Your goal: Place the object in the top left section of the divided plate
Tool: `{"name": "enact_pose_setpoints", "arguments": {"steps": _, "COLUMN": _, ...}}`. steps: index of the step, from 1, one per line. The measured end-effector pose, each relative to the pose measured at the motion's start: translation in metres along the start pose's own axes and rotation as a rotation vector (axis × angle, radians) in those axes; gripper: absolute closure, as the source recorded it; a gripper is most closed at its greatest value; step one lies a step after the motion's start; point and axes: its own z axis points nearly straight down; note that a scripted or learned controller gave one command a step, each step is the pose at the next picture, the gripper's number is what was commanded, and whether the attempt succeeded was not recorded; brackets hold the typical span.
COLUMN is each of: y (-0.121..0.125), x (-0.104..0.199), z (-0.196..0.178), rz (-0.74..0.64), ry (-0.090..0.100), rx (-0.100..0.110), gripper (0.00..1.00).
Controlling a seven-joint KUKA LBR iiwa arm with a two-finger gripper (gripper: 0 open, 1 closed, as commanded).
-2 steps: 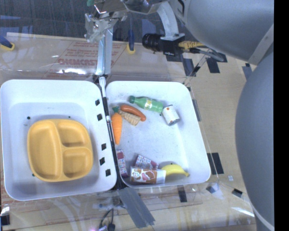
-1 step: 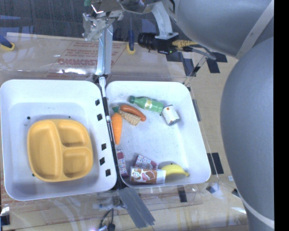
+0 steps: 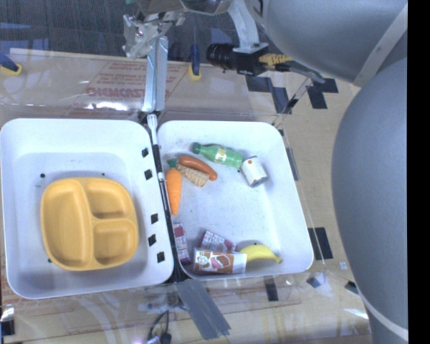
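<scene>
The yellow divided plate (image 3: 89, 223) sat in the left bin (image 3: 14, 163), its sections bare. The gripper (image 3: 145, 31) hung beyond the bins' far edge; whether it was open could not be told. No object was seen in it. The carrot (image 3: 173, 190), long axis twelve-to-six, lay at its six o'clock in the right bin (image 3: 290, 192). The red writing behind the bins was unreadable.

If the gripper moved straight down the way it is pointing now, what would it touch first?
Probably the upright metal strip just below the gripper, near the top of the divider between the two bins. Depth is unclear from this slanted view, so it could pass beside it and reach the bench.
</scene>
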Motion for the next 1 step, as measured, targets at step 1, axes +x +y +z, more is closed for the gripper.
{"name": "enact_pose_setpoints", "arguments": {"steps": 1, "y": 0.0158, "x": 0.0396, "z": 0.0527, "rz": -0.269, "ry": 0.001, "rx": -0.001, "gripper": 1.0}}
